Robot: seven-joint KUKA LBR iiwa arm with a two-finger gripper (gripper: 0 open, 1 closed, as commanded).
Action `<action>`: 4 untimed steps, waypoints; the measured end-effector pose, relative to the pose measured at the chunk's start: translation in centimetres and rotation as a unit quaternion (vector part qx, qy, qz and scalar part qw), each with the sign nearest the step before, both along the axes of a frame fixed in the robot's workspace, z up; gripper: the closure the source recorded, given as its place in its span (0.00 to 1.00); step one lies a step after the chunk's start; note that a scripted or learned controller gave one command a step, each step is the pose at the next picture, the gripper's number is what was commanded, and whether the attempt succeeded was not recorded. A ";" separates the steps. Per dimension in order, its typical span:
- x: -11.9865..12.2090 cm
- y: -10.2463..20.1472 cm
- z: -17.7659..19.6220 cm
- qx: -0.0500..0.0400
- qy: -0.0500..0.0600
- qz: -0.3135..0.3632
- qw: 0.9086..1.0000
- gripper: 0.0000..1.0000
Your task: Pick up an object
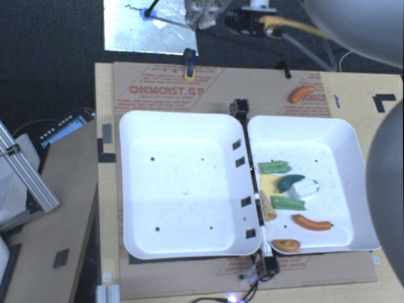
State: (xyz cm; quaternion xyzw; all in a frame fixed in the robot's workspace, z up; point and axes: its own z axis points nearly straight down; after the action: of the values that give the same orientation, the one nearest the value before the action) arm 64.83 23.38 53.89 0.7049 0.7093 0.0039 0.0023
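In right bin (344, 134): red sausage (312, 223), green pods (274, 166) | tool: cannot tell its state

The arm (353, 14) shows as two large, blurred grey masses. One fills the upper right corner, a rounded grey body slanting down toward the right edge. The other, a second arm segment (388, 188), bulges in from the right edge lower down, its curved outline overlapping the right side of the scene from mid-height to near the bottom. Both parts are out of focus and close to the camera, smooth and pale grey. How the two segments join cannot be told, since the link lies beyond the right edge.
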 end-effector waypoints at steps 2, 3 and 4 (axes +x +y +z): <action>-16.6 0.1 -4.8 -0.001 0.007 0.001 1.000 1.00; -7.6 -0.1 -6.0 -0.001 0.002 -0.004 1.000 1.00; -8.5 0.0 0.0 0.001 0.001 -0.001 1.000 1.00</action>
State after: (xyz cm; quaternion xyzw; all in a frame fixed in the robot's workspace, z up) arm 56.28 23.41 53.89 0.7055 0.7087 0.0038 0.0013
